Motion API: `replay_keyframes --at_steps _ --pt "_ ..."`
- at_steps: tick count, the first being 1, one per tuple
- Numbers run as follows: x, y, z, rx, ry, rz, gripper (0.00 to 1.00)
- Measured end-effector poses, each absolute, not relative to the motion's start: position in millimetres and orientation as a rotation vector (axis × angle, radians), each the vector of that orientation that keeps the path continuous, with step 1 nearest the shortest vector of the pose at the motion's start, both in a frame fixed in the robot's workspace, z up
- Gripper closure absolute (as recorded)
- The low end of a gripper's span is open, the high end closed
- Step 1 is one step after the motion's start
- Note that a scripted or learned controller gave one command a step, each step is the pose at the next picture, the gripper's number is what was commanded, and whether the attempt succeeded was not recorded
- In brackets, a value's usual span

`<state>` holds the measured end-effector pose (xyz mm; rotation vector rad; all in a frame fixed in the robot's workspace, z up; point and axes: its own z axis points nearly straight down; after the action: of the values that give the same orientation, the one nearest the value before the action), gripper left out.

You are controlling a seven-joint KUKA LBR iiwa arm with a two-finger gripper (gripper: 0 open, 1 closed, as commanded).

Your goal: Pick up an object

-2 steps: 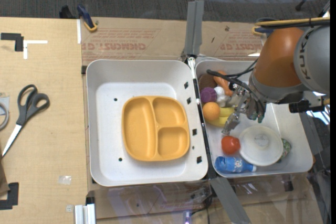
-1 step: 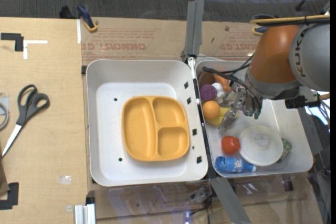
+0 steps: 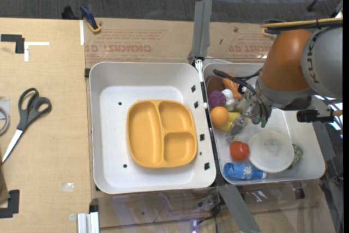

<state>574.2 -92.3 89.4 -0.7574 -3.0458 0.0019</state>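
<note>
The right bin (image 3: pixel 312 171) holds a jumble of small items. An orange ball (image 3: pixel 219 116) lies by its left wall, with a purple piece (image 3: pixel 216 99) and a carrot-like piece (image 3: pixel 232 85) behind it. A red tomato (image 3: pixel 239 150), a blue bottle (image 3: pixel 243 172) and a round white bowl (image 3: pixel 271 151) sit toward the front. My gripper (image 3: pixel 248 117) is low in this bin, just right of the orange ball and above the tomato. Its tip is dark and cluttered, and I see nothing clearly held in it.
The left bin (image 3: pixel 103 117) holds a yellow divided plate (image 3: pixel 162 132). A green-edged item (image 3: pixel 297 153) peeks out beside the white bowl. Scissors (image 3: pixel 24 114) lie on the wooden bench at far left. The arm's orange band (image 3: pixel 289 60) hangs over the right bin's back.
</note>
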Motion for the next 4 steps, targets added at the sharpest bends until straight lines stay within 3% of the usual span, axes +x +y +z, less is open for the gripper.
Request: replay_keyframes --at_steps 1,2,3,4 --pt "580.0 -198.3 92.0 -0.968 -2.993 0.002 0.00" --pt "577.1 -117.9 90.5 -0.790 -3.040 0.000 0.00" --pt "566.7 -99.3 90.0 -0.902 -3.007 0.001 0.00" --pt "619.0 -222.6 88.7 -0.857 -3.009 0.002 0.00"
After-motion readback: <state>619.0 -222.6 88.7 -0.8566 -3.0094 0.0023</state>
